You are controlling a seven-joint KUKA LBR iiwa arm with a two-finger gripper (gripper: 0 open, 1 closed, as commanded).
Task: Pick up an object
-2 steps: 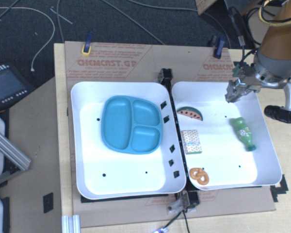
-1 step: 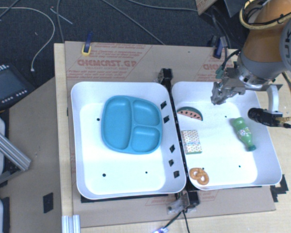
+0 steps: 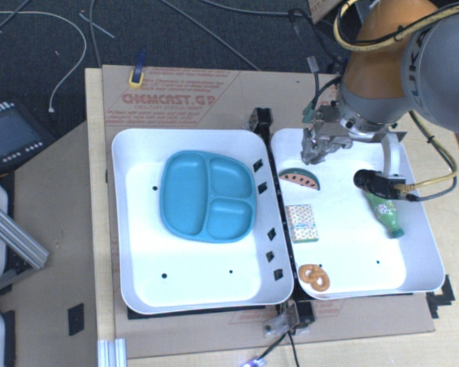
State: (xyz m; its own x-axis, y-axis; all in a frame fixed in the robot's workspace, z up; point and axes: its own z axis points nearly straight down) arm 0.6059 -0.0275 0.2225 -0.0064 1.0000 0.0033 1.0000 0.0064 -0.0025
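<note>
While the grey arm with its orange band reaches in from the upper right of the frame, its gripper [image 3: 315, 153] hangs over the upper left part of the right bin [image 3: 413, 274], close to the divider between the two bins. Whether anything sits between the jaws, or how far apart they stand, cannot be told from this slant, since the wrist hides them.

Just below the gripper lies a watermelon slice [image 3: 300, 179], red with a green rind, seemingly apart from the tool. Further down, toward the middle of that bin's left side, rests a small patterned square packet [image 3: 301, 223], and near the bin's lower left corner sits a pretzel [image 3: 314, 277]. On the right side of the same bin lies a green bottle [image 3: 384, 209] with a dark cap, tilted diagonally.

At frame centre-left, the left bin [image 3: 138, 281] holds a blue divided plate [image 3: 206, 196].
</note>
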